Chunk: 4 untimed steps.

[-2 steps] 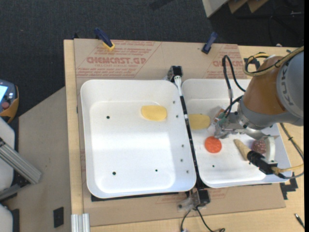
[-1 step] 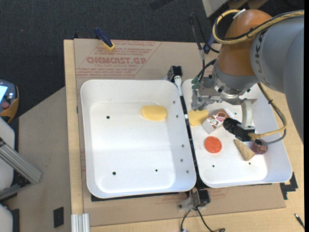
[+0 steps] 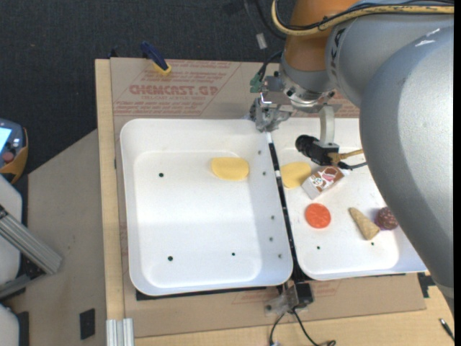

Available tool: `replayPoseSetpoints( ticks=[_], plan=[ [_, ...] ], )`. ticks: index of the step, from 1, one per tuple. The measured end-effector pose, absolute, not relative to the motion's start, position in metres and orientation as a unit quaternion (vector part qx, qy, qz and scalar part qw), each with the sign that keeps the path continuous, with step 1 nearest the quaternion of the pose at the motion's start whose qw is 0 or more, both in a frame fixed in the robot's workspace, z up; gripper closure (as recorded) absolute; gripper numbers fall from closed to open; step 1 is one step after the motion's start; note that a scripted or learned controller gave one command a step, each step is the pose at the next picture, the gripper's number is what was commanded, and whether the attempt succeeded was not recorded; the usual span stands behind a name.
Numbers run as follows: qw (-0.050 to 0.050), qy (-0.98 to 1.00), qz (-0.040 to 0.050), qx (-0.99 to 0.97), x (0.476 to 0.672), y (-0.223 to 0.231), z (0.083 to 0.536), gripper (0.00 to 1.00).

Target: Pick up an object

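My gripper point(image 3: 264, 119) hangs over the far end of the divide between the two bins, with nothing seen in it. A yellow oval piece point(image 3: 230, 168) lies in the left bin point(image 3: 144, 193), left of and nearer than the gripper. In the right bin point(image 3: 346, 262) lie a second yellow piece point(image 3: 292, 174) by the divide, a small white and red packet point(image 3: 323, 181), a red disc point(image 3: 318, 215), a tan cone point(image 3: 364, 223) and a dark purple lump point(image 3: 387, 218).
The grey arm covers the right bin's far right part. A brown cardboard sheet point(image 3: 180, 85) lies behind the bins with a blue and yellow clamp point(image 3: 155, 58) on its far edge.
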<state>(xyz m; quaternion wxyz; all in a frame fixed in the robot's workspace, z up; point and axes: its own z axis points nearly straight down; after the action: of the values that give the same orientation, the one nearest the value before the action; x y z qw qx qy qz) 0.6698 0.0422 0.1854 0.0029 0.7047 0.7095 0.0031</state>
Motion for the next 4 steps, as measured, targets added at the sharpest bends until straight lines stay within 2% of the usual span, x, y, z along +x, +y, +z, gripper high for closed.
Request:
replayPoseSetpoints(
  ticks=[1, 2, 3, 4],
  plan=[
    [0.004, 0.71, 0.0065, 0.704, 0.668, 0.105, 0.296, 1.0],
    [0.003, 0.709, 0.006, 0.705, 0.655, 0.135, 0.385, 1.0],
    [0.006, 0.708, 0.0079, 0.707, 0.64, 0.126, 0.519, 1.0],
    [0.003, 0.705, 0.0022, 0.709, 0.622, 0.071, 0.538, 1.0]
  ],
)
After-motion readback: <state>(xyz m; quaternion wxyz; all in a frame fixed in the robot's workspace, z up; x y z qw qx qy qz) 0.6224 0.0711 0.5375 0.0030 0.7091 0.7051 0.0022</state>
